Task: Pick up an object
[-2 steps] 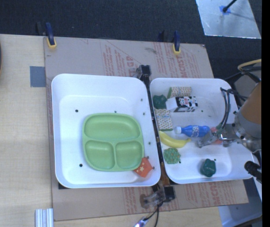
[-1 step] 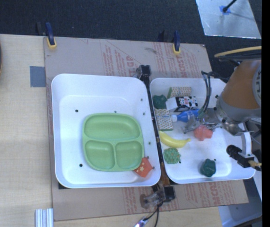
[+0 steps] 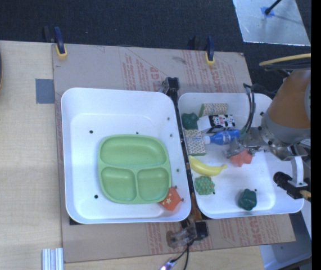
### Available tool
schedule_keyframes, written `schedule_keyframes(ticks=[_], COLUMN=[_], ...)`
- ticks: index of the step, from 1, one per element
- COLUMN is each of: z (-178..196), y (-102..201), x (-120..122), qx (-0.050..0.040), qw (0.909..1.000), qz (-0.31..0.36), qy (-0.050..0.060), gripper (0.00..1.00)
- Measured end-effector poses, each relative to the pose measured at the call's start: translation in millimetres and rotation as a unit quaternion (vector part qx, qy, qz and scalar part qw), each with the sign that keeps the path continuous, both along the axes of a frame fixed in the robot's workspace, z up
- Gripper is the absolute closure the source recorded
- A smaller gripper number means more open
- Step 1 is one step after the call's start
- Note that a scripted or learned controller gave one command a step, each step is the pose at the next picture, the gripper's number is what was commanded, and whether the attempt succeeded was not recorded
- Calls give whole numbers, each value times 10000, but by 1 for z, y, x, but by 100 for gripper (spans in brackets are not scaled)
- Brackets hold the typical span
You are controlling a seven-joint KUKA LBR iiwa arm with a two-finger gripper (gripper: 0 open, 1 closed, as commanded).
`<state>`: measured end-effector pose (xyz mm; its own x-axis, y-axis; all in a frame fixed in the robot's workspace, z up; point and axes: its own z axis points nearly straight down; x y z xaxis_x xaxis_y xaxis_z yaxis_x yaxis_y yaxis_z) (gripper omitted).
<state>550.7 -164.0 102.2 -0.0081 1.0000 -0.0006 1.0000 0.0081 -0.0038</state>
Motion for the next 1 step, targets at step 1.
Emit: schedule_keyframes(ticks=[1], z=[95], y=[82], x=[37], qx=[9], qw=[10000], qz=[21], qy=[-55], gripper=[100])
